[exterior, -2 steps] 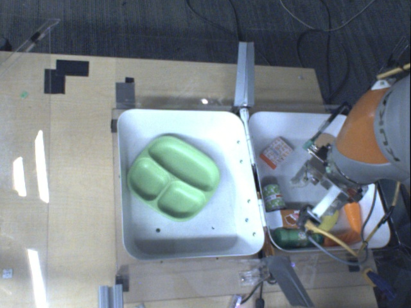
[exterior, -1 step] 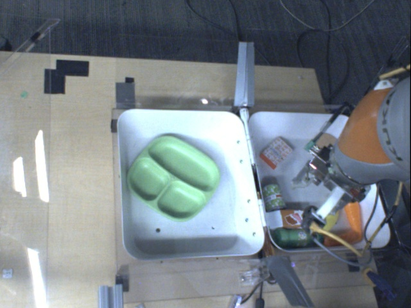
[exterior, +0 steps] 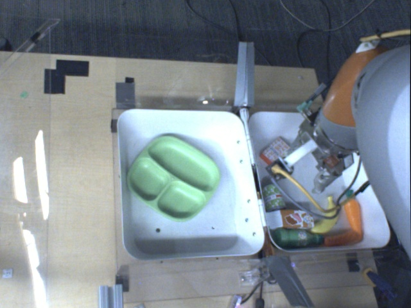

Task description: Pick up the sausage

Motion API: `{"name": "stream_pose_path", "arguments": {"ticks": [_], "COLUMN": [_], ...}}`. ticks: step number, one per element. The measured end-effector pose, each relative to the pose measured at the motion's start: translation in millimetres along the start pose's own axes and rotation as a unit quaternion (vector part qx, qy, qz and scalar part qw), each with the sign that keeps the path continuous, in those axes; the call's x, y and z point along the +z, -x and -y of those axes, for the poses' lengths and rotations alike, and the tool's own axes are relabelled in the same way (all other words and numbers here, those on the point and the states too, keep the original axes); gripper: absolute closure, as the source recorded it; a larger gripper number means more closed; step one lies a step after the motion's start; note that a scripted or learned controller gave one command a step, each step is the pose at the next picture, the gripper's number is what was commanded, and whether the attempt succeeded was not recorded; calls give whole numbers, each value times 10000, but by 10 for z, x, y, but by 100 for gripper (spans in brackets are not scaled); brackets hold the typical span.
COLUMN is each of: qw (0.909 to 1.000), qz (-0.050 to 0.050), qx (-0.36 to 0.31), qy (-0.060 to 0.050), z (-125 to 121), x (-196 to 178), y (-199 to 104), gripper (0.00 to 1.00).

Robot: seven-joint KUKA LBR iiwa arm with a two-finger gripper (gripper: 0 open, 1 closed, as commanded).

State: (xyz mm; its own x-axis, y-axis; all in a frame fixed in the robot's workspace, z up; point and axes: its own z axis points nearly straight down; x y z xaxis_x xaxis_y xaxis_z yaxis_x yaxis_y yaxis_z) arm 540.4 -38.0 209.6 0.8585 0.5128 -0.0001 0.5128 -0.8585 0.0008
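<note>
Tool (exterior: 307, 165) hangs over the glossy right bin (exterior: 384, 233); its grip state cannot be told.

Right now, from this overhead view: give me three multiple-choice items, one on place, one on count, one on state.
1. Where does the green moulded plastic tray lie?
A. left white bin
B. right white bin
C. on the bench outside the bins

2. How many compartments does that tray have?
A. two
B. three
C. five

3. How does the tray sit?
A. flat on the bin floor, open side up
B. propped on edge against the bin wall
C. flipped upside down

Answers: 1 A, it rests in the left white bin. 2 B, ridges split it into three hollows. 3 A, its hollows face the camera.
</note>
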Motion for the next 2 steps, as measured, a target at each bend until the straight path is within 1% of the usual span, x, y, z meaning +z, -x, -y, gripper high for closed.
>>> {"name": "stream_pose_path", "arguments": {"ticks": [1,2], "qw": [9996,9886], "qz": [9,-17], "qx": [286,1508], "qy": [-7,12], "z": [799,-476], "x": [273,-509], "y": [-753,-740], "gripper": [0,0]}}
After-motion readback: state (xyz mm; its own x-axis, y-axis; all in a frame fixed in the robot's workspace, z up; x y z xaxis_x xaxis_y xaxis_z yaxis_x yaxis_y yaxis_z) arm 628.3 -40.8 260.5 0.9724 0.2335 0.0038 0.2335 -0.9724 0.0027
